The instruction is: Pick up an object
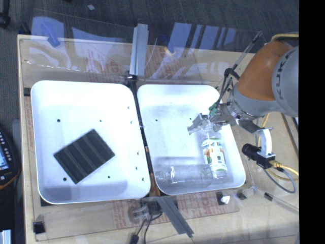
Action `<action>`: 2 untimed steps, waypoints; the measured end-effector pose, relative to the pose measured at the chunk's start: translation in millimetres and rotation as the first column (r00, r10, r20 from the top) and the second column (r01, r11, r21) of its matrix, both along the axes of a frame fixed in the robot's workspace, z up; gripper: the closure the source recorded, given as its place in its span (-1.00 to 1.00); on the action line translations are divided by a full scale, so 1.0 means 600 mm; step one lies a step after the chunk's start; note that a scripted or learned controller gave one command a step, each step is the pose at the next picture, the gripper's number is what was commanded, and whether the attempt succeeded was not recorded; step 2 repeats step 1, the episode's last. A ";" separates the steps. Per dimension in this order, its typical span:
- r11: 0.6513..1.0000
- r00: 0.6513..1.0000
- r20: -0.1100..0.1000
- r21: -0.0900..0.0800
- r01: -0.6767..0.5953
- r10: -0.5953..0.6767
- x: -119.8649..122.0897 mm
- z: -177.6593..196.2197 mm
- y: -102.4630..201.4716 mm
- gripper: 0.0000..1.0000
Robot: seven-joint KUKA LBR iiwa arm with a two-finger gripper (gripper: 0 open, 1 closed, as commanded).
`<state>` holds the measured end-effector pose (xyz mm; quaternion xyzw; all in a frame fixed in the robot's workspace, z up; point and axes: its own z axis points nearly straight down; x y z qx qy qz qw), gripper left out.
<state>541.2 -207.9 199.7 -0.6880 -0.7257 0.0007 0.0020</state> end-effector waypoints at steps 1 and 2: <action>1.000 1.000 -0.001 -0.001 -0.029 0.029 0.004 -0.052 -0.001 -1.00; 1.000 1.000 -0.001 -0.001 -0.029 0.029 0.004 -0.052 -0.001 -1.00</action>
